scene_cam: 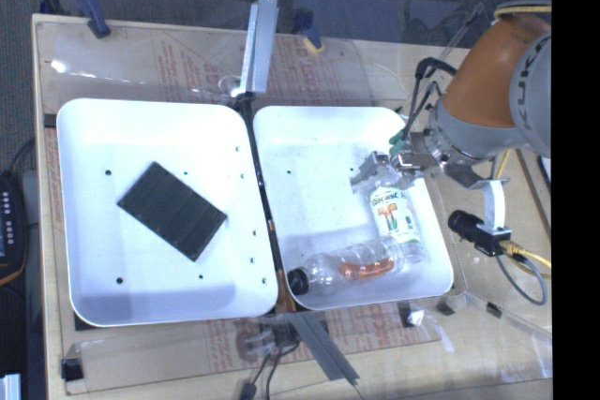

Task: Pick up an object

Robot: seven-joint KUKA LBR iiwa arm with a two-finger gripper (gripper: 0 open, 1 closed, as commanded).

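Camera view looking down on the bench: two white bins are seen side by side, with a dark strip running between them. A flat dark pad (172,210) is lying tilted in the middle of the left bin (84,122), well apart from everything else. In the right bin (309,131), a small white bottle (395,215) with a green and orange label is found near the right wall, and a clear plastic bottle (356,264) with a black cap is laid on its side along the front wall, with something orange seen inside it. The two bottles are touching or nearly touching at the front right corner. The arm (492,89) is reached in from the right, and the gripper (380,169) is held low over the right bin, just above the top end of the small white bottle. The gripper is small and blurry, so how it is set cannot be told, and nothing can be seen being held by it. The step in hand is judged to be the reach down to a thing, most likely the small white bottle, since that is the thing nearest. Nothing has been picked up yet, so the task is thought to be at its early part. For the next move, the gripper needs to be brought down around the bottle, the bottle squeezed across its narrow side, and then lifted straight up. Care is needed, because the bottle is round and could roll or slip away, and the bin wall is close by.
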